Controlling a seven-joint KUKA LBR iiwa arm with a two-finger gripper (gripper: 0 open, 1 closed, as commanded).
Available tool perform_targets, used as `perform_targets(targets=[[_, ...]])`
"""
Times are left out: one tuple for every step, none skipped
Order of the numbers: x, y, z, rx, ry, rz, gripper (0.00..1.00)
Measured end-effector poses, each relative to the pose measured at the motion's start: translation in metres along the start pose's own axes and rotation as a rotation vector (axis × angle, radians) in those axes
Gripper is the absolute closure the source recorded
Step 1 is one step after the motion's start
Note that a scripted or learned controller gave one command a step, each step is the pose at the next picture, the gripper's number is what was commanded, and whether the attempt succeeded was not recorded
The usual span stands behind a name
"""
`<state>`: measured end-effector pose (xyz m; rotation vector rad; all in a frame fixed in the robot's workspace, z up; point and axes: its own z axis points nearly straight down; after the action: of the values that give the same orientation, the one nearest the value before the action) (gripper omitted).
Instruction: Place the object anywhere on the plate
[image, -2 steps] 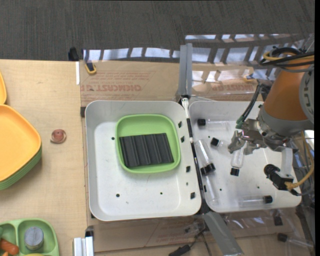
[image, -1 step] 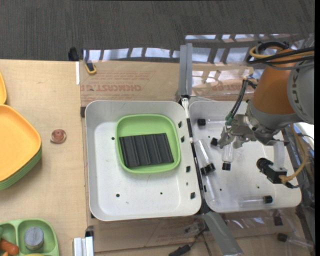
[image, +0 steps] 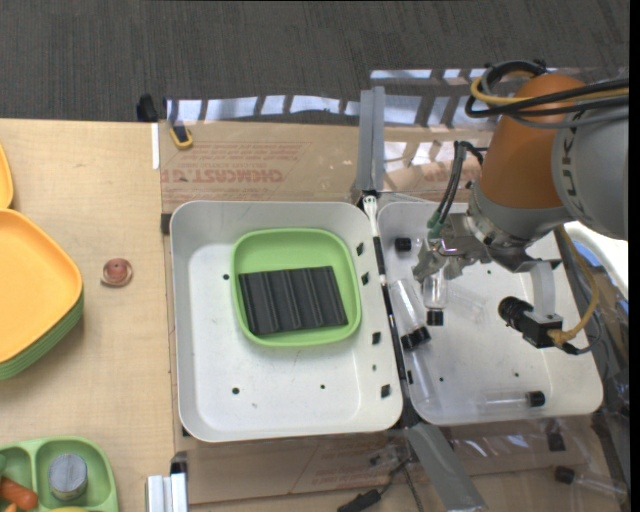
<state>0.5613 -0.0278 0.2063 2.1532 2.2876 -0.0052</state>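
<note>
Dark ribbed object (image: 296, 299) on the green plate (image: 296, 245), left bin (image: 200, 390).

It lies flat across the middle of the plate, which sits toward the far side of the left bin on the counter (image: 80, 180). The tool (image: 433, 290) hangs over the right bin (image: 500, 390) near its left wall, under the grey arm (image: 545, 150) with its orange band; whether it is open or closed cannot be told. Orange plates (image: 35, 290) sit at the counter's left edge.

The green plate (image: 296, 250) looked like smooth matt plastic, its dark ribbed slab (image: 292, 300) dull and rubbery, both white bins (image: 200, 330) semi-glossy plastic, and the bench (image: 90, 170) at nine o'clock pale wood.
</note>
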Motion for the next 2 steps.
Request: perform_targets(targets=[[0.042,0.037,0.016,0.0,0.0,-0.235,1.0],[0.064,0.018,0.015,0.001,0.001,-0.329,1.0]])
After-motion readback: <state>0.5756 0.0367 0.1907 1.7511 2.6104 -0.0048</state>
